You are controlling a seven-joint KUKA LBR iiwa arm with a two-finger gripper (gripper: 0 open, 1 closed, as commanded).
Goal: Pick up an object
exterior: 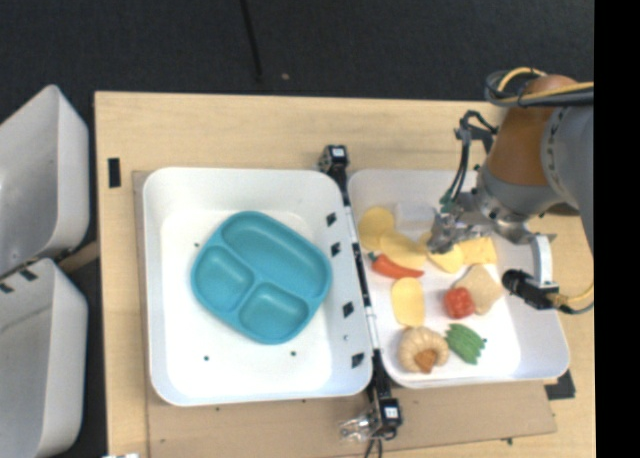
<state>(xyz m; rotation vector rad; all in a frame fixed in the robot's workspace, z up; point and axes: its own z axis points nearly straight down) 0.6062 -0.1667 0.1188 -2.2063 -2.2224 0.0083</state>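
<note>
Toy food [430, 281] crowds the right bin [540, 346], with the gripper [443, 236] low over the yellow pieces [405, 246].

Whether its jaws are apart or together cannot be told. Beside the gripper lie a red pepper [395, 267] and a tomato [459, 302]; packed this tightly, a closing grasp could pinch two items or nudge one aside.

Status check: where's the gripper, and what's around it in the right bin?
Gripper low in right bin, over yellow pieces. Nothing seen held. Red pepper and tomato close by.
</note>
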